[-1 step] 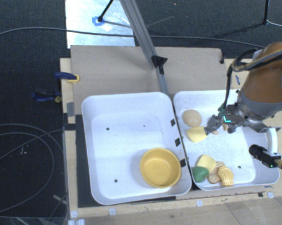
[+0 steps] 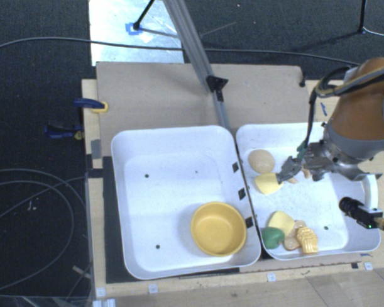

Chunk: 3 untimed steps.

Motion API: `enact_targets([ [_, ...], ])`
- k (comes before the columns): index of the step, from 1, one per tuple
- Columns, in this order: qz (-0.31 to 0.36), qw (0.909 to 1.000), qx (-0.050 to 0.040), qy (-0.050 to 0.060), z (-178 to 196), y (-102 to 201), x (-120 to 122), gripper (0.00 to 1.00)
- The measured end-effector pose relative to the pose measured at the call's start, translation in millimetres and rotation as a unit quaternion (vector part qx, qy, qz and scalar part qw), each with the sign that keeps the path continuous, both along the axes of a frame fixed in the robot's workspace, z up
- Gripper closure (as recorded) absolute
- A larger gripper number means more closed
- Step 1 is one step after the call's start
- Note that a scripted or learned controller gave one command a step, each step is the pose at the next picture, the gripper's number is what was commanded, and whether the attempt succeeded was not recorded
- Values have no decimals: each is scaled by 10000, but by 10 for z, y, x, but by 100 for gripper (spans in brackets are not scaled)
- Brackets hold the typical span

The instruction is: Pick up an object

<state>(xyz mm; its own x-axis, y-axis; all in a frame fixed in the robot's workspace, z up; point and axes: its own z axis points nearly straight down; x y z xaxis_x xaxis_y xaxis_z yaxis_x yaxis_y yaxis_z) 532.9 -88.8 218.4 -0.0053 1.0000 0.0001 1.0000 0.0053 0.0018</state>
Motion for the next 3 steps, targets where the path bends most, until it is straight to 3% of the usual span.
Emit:
enact_targets([
  [3,-27,10000,4,26,-1304,55,69,0],
])
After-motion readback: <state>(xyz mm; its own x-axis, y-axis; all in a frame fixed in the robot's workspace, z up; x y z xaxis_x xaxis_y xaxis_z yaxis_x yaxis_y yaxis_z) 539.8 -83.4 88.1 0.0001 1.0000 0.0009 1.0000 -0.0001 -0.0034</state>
